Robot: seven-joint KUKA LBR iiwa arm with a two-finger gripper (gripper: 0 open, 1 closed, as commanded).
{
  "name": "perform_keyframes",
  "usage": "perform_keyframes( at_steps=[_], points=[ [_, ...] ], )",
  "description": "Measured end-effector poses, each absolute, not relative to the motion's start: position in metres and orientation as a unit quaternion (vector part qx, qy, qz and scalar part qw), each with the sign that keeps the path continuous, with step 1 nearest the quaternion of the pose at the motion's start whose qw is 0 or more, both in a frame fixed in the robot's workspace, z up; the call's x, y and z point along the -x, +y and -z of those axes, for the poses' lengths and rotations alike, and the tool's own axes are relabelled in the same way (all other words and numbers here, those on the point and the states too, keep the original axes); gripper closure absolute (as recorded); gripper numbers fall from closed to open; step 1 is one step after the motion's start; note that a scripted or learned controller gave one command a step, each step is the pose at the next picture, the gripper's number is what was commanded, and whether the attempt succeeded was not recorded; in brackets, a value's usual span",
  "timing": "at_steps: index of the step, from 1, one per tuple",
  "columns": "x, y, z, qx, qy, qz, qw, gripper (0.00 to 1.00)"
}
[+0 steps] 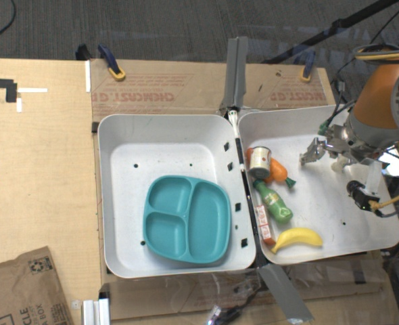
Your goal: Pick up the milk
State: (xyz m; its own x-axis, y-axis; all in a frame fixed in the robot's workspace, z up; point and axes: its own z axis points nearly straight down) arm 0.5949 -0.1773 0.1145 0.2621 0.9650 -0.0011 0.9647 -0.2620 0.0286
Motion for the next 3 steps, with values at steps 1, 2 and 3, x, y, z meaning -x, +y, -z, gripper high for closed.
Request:
perform_keyframes(
  at_steps=[1, 2, 3],
  points=[
    [-0.64, -0.111, -0.104, -0.816, 0.578, -0.0075, 0.01, 0.0],
    [-0.64, -0.111, -0.104, -0.816, 0.578, -0.0073, 0.01, 0.0],
    [-0.666, -0.166, -0.105, -0.795, 0.606, -0.0079, 0.008, 0.0]
  ],
)
